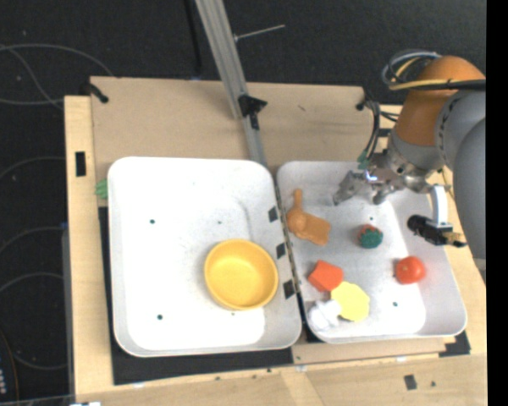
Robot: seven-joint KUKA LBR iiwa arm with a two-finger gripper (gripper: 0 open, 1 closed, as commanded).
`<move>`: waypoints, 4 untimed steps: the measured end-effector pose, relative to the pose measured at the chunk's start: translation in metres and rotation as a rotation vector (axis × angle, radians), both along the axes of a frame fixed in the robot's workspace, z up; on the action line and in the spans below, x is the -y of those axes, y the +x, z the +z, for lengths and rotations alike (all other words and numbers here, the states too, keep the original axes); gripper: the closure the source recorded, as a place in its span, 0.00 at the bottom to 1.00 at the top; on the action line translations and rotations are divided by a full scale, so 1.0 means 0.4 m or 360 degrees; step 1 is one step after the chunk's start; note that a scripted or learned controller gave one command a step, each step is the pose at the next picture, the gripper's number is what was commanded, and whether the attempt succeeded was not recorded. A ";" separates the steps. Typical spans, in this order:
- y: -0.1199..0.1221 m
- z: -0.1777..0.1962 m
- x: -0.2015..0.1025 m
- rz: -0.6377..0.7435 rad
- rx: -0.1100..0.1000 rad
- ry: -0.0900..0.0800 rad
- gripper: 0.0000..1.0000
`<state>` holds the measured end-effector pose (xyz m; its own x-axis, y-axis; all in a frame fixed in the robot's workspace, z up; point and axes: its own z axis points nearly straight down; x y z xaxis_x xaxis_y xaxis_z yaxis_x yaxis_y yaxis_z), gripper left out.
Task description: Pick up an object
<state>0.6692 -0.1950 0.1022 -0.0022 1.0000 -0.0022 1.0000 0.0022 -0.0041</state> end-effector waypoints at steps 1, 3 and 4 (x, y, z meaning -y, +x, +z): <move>0.006 0.038 0.004 0.0004 0.0014 -0.0008 1.00; 0.016 0.339 0.006 0.0002 0.0013 0.0001 1.00; 0.019 0.413 0.009 0.0005 0.0015 0.0001 1.00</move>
